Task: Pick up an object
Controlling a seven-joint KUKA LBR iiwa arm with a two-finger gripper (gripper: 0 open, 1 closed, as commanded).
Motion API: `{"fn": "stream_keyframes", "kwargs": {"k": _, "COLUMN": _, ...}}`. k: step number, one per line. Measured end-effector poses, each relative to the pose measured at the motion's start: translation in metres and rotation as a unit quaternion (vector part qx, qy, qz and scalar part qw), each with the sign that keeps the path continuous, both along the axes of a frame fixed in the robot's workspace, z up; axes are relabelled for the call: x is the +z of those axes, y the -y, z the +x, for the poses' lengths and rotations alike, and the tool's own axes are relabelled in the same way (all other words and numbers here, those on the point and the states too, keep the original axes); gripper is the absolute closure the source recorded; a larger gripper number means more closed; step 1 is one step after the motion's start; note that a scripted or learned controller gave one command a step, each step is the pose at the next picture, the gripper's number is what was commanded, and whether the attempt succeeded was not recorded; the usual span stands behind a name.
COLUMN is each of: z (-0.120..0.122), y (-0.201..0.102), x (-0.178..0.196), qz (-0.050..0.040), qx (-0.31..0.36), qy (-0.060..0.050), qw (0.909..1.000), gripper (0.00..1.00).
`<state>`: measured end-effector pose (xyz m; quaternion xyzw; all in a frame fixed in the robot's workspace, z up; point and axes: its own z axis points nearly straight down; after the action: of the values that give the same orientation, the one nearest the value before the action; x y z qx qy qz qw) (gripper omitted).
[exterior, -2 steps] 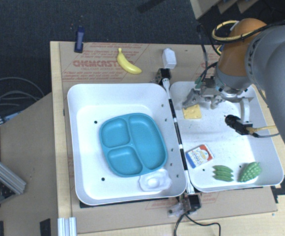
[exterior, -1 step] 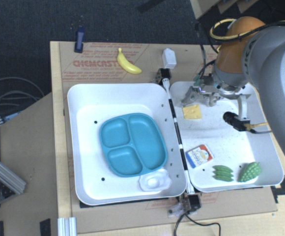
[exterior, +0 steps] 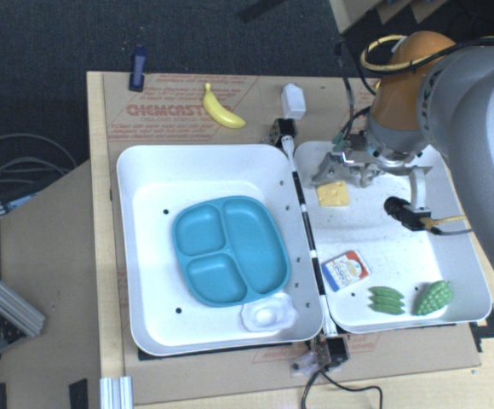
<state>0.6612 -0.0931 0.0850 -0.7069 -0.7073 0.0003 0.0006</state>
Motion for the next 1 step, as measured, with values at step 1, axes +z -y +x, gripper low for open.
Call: {"fn": "stream_keyframes", "kwargs": {"k": 1, "z": 0.0055, "y": 0.0002, "x": -0.0001, "qz": -0.0006, "qx": 0.0, "qy": 0.001, "qw": 1.0, "gripper": 0.0}}
